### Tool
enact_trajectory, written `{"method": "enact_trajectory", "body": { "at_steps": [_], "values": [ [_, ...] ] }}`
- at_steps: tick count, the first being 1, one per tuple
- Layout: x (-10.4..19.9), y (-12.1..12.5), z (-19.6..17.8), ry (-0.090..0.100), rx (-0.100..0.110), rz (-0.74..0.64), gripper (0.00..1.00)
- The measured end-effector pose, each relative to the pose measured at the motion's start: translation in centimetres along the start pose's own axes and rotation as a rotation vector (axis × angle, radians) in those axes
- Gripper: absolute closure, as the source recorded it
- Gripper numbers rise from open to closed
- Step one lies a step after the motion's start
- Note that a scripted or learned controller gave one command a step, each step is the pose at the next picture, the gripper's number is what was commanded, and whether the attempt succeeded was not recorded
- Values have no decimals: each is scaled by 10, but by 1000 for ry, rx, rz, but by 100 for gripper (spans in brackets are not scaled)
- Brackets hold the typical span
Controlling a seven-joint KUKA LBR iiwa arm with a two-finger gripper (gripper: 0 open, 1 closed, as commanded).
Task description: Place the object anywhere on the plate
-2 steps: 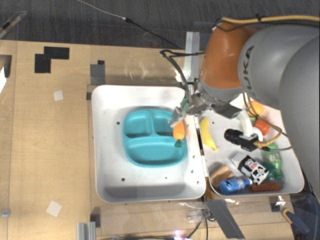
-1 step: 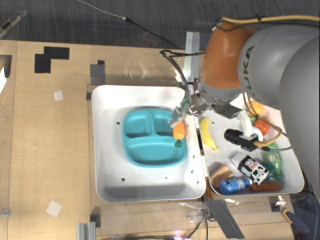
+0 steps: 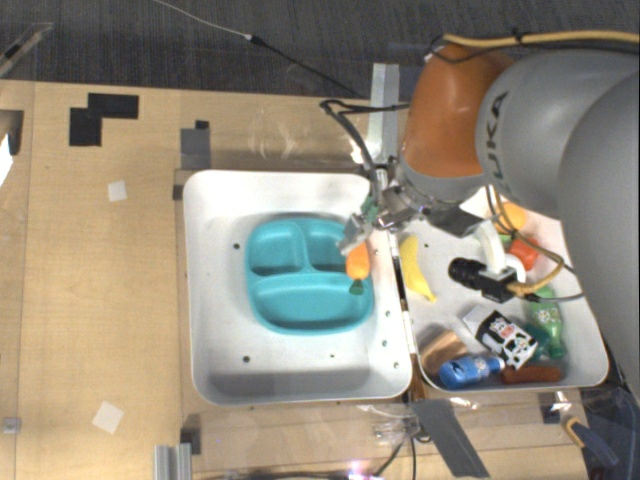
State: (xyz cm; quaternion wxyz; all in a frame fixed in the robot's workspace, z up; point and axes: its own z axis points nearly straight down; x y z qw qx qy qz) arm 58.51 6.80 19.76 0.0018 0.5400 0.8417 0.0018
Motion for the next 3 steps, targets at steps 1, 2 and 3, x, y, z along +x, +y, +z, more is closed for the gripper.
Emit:
{"method": "enact_trajectory", "body": {
  "at_steps": [1,2,3],
  "values": [
    [0,0,0,0,0,0,0],
    [0,0,0,0,0,0,0],
    [0,0,0,0,0,0,0]
  ]
}}
